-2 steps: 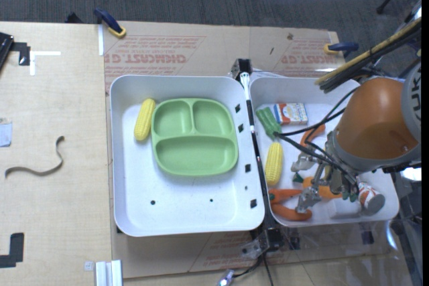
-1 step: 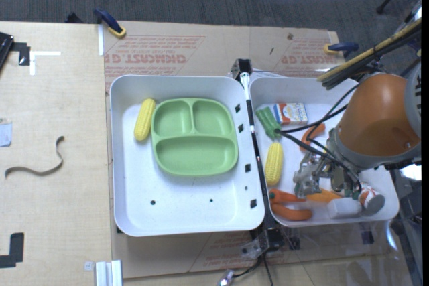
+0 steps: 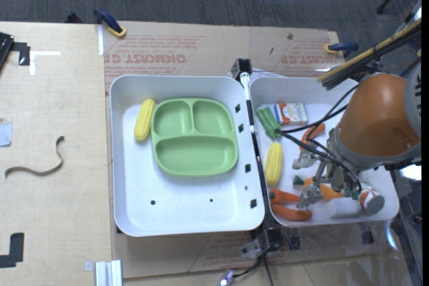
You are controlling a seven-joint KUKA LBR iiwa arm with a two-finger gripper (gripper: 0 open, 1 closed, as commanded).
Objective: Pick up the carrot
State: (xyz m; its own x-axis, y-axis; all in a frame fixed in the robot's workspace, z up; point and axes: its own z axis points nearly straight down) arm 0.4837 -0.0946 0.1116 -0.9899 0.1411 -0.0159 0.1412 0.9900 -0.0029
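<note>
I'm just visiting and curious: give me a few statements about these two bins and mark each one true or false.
1. The green plate lies in the left bin. True.
2. Each bin has a corn cob in it. True: one beside the plate, one in the right bin.
3. Food sits on the green plate. False: its compartments are bare.
4. The gripper is over the left bin. False: it is over the right bin, near the carrot.
5. The arm enters from the left. False: from the right.
</note>
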